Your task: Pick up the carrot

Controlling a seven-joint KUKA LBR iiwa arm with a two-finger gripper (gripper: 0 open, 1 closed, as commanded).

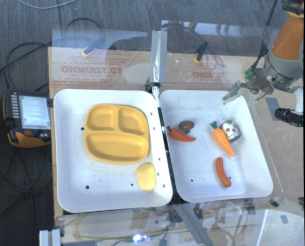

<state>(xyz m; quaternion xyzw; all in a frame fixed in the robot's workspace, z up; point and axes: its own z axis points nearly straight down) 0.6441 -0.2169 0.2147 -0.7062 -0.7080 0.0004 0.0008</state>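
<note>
We see the gripper (243,88) spread wide and holding nothing, above the right bin's (255,181) top right corner. The carrot (223,140) lies in that bin, right of centre, touching a small grey toy (231,131), with a sausage (223,172) below.

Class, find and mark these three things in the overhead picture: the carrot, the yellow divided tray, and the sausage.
carrot (224,141), camera view, middle of its orange body.
yellow divided tray (113,125), camera view, ridge between its compartments.
sausage (222,172), camera view, middle of its length.
</note>
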